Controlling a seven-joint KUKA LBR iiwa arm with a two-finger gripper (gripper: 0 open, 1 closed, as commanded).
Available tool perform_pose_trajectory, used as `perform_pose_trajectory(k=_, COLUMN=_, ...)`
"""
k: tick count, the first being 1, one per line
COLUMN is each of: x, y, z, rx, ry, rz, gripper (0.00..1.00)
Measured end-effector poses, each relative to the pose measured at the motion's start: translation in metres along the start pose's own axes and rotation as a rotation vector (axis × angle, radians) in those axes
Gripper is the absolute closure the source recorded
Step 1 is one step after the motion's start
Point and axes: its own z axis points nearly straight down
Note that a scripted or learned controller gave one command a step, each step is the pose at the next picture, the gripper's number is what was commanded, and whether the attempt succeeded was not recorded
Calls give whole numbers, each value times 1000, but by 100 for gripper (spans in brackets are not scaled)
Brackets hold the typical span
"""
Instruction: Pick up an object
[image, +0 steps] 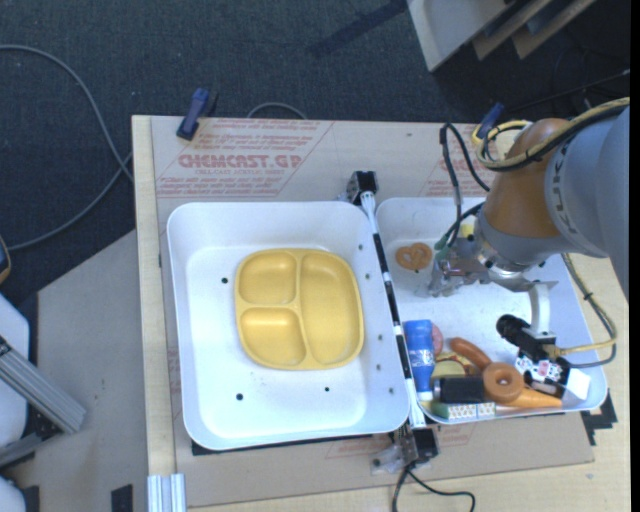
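From the overhead camera I see my end effector (447, 277) low in the right bin (590, 300), just beside a round brown cookie (412, 257); its grip state I can't make out. The left bin (200, 300) holds a yellow divided plate (298, 307). Bench (250, 160) is cardboard-covered, over dark carpet (80, 70).

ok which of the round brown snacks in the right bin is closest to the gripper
The flat brown cookie at the bin's far end, just left of the gripper. The ring donut lies in the near-end pile.
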Motion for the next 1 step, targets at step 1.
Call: perform_pose_trajectory(k=1, x=0, y=0, z=-10, rx=-1, ry=0, rz=0, gripper=100)
